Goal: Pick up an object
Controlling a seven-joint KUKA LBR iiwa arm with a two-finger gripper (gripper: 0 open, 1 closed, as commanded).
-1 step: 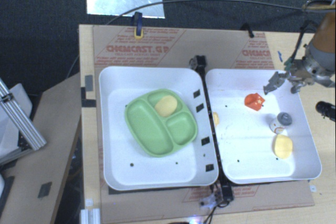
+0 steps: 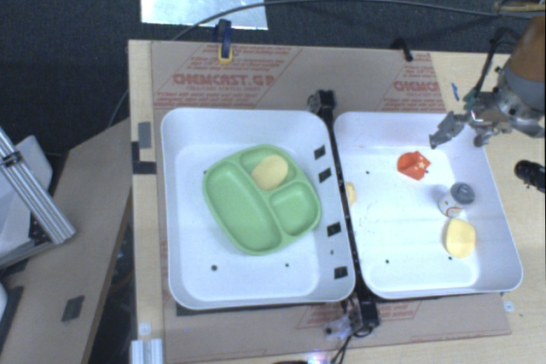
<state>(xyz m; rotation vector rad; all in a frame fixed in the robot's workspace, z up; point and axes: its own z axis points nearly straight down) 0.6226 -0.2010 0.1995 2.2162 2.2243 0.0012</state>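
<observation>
Red object (image 2: 413,164), the nearest candidate for picking, lies in the upper part of the right bin (image 2: 499,268), just beside and below the gripper (image 2: 459,130), with a small grey-and-white piece (image 2: 456,197) and a yellow piece (image 2: 459,238) farther down the same bin. Risk, as judged from this layout: a descent from the present position over the bin's upper right corner could land beside the red object or nudge it away, since the gripper is not yet centred above it. Jaws stand spread apart, holding nothing and touching no object.
</observation>
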